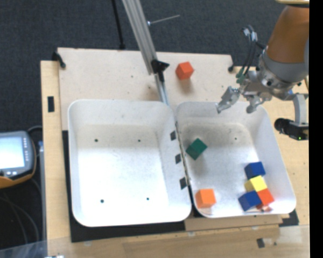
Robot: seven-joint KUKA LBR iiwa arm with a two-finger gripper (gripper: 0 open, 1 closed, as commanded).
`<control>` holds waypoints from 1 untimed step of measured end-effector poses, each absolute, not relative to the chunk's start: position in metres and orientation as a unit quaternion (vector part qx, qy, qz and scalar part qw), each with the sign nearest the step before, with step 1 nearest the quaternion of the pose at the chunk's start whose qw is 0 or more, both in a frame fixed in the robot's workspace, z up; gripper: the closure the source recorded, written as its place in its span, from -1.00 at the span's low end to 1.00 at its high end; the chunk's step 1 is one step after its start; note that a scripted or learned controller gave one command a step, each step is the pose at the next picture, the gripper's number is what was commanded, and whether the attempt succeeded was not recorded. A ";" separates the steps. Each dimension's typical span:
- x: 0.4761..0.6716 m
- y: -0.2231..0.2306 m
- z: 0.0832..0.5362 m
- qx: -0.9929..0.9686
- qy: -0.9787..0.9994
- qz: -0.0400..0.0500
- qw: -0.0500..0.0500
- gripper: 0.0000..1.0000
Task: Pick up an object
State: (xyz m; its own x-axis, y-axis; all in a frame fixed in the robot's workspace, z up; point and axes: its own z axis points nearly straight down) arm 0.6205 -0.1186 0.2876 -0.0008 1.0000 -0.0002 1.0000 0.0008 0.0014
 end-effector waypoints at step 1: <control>0.621 -0.119 0.288 0.707 0.707 0.000 0.001 -1.00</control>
State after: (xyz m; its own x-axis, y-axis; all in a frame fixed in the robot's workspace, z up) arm 0.6205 -0.1186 0.2876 -0.0006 1.0000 -0.0002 1.0000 0.0006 0.0015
